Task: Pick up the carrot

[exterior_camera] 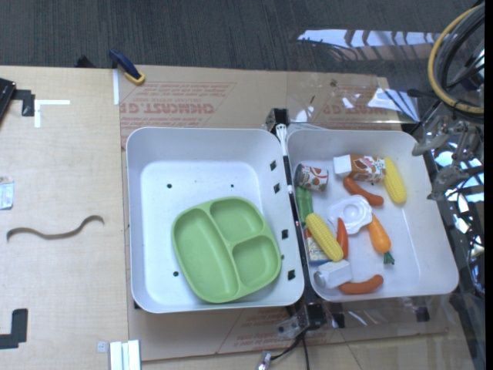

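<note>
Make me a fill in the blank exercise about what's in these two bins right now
1. The green divided plate lies in the ____ bin.
2. The plate has ____ compartments.
3. The carrot lies in the ____ bin, beside the white lid.
4. The number of corn cobs in that bin is ____.

Missing words: left; three; right; two

A green divided plate (226, 249) lies in the left bin (146, 206). The carrot (378, 237) lies among toy foods in the right bin (427, 237), near its right edge.
</note>
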Motion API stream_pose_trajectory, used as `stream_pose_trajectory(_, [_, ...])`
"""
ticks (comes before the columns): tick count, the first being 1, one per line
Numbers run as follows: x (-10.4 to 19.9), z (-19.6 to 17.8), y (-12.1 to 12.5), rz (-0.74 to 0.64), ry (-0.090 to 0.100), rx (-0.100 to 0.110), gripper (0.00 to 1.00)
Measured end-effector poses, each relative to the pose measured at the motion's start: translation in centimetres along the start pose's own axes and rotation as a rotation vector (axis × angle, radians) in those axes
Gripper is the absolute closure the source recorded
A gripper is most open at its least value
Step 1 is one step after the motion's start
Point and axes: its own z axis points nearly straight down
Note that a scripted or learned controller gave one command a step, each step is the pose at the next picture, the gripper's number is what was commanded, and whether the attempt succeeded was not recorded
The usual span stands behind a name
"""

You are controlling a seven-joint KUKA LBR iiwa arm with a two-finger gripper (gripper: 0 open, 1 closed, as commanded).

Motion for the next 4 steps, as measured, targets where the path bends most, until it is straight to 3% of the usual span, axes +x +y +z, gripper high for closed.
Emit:
stream_pose_trajectory(1, [5.7, 10.8, 1.1, -0.284, 0.002, -0.001, 0.00])
stream_pose_trajectory(2, [8.1, 19.7, 2.6, -0.474, 0.000, -0.001, 0.00])
stream_pose_trajectory(3, [8.2, 19.7, 3.9, -0.234, 0.002, -0.002, 0.00])
stream_pose_trajectory(4, [8.0, 19.0, 4.1, -0.239, 0.001, -0.002, 1.00])
